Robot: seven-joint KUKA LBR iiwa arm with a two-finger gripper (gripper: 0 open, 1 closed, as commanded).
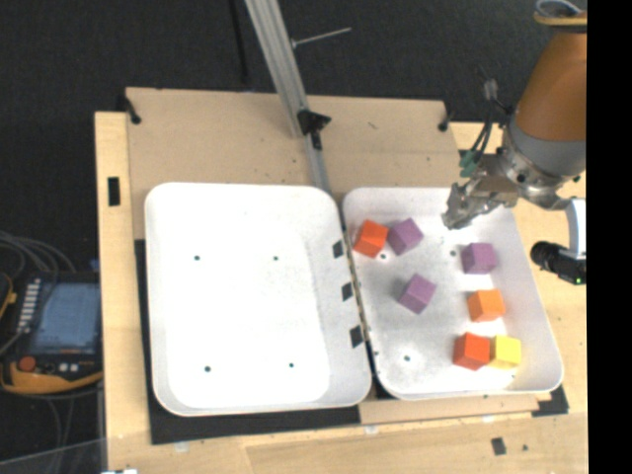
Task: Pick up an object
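Right bin [533, 363], smooth white plastic, rounded corners, seven matte cubes inside: three purple, three orange, one yellow [508, 351], gripper [460, 212] above its far edge, jaws' state untellable.

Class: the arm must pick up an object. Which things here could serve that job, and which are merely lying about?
For the job: the gripper; in the right bin, three purple blocks, three orange blocks and a yellow block.

Lying about: the left bin, the handheld screen unit, the metal pole.
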